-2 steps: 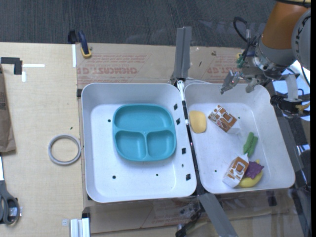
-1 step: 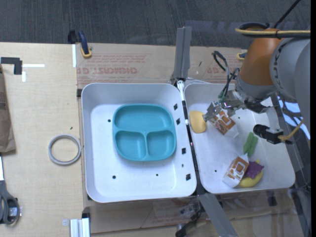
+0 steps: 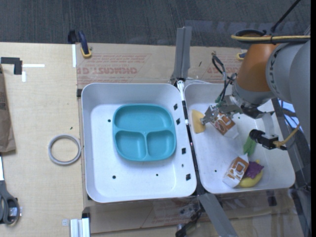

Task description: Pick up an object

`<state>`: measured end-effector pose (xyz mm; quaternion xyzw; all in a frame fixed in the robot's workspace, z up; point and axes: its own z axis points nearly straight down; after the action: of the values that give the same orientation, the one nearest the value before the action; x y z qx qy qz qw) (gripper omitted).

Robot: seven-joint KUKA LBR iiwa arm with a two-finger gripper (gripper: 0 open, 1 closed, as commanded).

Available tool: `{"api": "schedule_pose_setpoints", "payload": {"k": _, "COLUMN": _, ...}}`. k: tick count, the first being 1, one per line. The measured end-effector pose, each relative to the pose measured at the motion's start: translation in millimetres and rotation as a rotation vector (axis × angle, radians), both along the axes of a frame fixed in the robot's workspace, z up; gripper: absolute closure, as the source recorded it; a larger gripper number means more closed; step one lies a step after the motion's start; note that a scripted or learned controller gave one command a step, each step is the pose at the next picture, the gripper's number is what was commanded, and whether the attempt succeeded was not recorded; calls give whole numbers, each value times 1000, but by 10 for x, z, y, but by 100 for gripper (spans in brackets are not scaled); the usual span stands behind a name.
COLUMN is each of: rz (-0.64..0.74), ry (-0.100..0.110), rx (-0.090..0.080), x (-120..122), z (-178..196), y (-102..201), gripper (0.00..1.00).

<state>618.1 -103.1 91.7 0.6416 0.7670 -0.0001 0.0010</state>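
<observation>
Right bin (image 3: 276, 184), item at risk: we log the gripper (image 3: 213, 113) low by a small orange-and-white carton (image 3: 224, 124) beside a yellow wedge (image 3: 198, 121), finger state not discernible, and we judge a crowded, glancing grasp liable to slip or nudge the wedge

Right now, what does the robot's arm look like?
The arm is a fat grey tube with a rounded orange band above the wrist. Thin black cables loop beside it. At its tip sits a small gripper of dark and silvery metal.
</observation>
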Motion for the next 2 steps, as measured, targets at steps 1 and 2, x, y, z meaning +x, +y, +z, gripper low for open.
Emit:
{"api": "schedule_pose_setpoints", "payload": {"k": 1, "rz": -4, "ry": 3, "rx": 1, "x": 5, "z": 65, "y": -16, "gripper": 100}}
{"api": "schedule_pose_setpoints", "payload": {"k": 2, "rz": 83, "ry": 6, "rx": 1, "x": 415, "z": 966, "y": 360, "gripper": 100}}
